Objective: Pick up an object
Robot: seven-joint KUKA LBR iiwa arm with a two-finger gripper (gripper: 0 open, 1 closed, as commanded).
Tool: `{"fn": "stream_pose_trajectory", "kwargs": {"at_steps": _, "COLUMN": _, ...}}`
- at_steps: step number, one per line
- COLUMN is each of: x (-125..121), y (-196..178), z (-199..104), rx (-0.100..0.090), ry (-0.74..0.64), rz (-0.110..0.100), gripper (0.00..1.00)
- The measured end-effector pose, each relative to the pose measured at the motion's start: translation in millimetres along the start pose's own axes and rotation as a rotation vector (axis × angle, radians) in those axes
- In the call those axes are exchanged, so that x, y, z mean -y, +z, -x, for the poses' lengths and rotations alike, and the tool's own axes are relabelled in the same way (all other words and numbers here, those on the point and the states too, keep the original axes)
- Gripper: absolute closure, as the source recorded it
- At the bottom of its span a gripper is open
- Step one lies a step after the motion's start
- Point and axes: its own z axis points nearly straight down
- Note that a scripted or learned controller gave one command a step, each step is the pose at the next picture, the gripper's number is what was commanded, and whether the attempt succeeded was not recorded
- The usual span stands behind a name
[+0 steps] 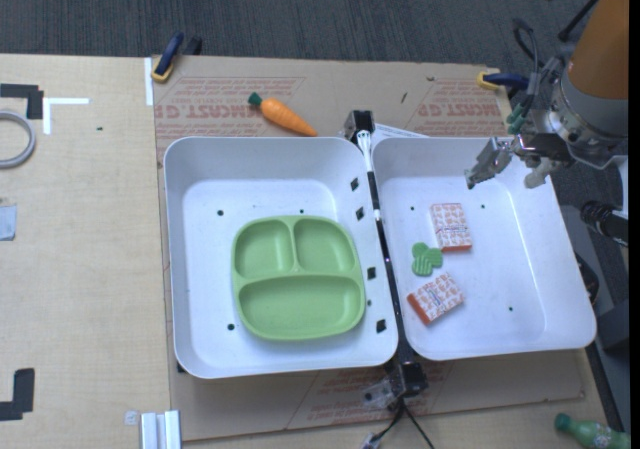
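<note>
The right bin (530,297) holds three small things: a red-and-white waffle-patterned block (451,227), a green leafy toy (426,259) just below and left of it, and a second patterned block (435,298) nearer the front. My gripper (512,165) hangs open over the bin's far right part, above and to the right of the upper block. Nothing sits between its two dark fingers (484,163).
The left bin (200,187) carries a green divided plate (297,277). A toy carrot (284,115) lies on the cardboard behind the bins. A blue-and-yellow clamp (168,56) sits at the back left, another (502,81) behind the right bin.
</note>
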Motion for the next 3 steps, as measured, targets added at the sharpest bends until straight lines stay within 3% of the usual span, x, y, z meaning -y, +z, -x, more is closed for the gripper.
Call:
{"fn": "stream_pose_trajectory", "kwargs": {"at_steps": 1, "x": 27.0, "y": 98.7, "z": -38.7, "rx": 0.000, "ry": -0.270, "rz": 0.001, "gripper": 0.00}}
{"fn": "stream_pose_trajectory", "kwargs": {"at_steps": 2, "x": 61.5, "y": 98.4, "z": -35.2, "rx": 0.000, "ry": -0.598, "rz": 0.002, "gripper": 0.00}}
{"fn": "stream_pose_trajectory", "kwargs": {"at_steps": 3, "x": -11.7, "y": 98.9, "z": -60.6, "rx": 0.000, "ry": -0.551, "rz": 0.002, "gripper": 0.00}}
